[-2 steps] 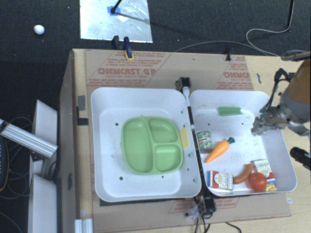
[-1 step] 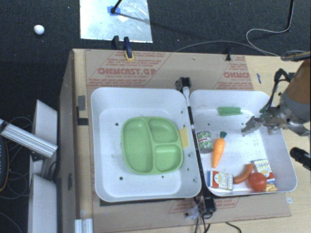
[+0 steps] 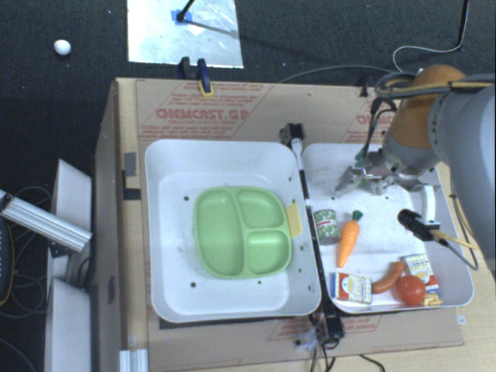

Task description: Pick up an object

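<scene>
My gripper (image 3: 353, 178) hangs over the back part of the right bin (image 3: 329, 160), open, with nothing between its fingers. In front of it, in the same bin, are a small green-labelled can (image 3: 325, 226) and an orange carrot (image 3: 349, 240) with a green top. Closer to the front edge lie a white and red carton (image 3: 353, 287), a sausage (image 3: 387, 279), a red tomato (image 3: 411, 289) and a second small carton (image 3: 419, 266). The gripper touches none of them.
The left bin (image 3: 174, 169) holds a green divided plate (image 3: 242, 231). A black divider rail (image 3: 308, 208) runs between the two bins. The arm's grey body and orange band (image 3: 434, 115) come in over the right bin's back right corner.
</scene>
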`<state>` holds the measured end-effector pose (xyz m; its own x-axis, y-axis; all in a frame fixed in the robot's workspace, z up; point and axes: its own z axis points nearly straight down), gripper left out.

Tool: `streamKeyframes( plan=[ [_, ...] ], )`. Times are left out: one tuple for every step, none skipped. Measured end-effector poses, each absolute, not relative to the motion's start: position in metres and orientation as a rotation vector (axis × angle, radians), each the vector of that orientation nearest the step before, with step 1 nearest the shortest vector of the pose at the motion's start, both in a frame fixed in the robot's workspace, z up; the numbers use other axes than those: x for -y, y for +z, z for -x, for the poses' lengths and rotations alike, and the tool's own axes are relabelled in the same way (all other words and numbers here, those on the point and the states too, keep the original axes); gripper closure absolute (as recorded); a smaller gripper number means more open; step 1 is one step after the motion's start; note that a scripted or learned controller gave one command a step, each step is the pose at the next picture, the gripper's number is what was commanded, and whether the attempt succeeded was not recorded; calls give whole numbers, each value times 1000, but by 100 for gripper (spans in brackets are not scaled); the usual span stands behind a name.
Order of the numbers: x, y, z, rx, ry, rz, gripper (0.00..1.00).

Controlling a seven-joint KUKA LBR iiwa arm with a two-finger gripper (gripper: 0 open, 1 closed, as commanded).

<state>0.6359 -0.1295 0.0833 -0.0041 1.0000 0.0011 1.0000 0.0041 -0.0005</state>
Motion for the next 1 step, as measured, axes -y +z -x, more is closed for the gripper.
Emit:
streamKeyframes(
  plan=[
    [208,186,-596,2228,-2,2224,0]
  ],
)
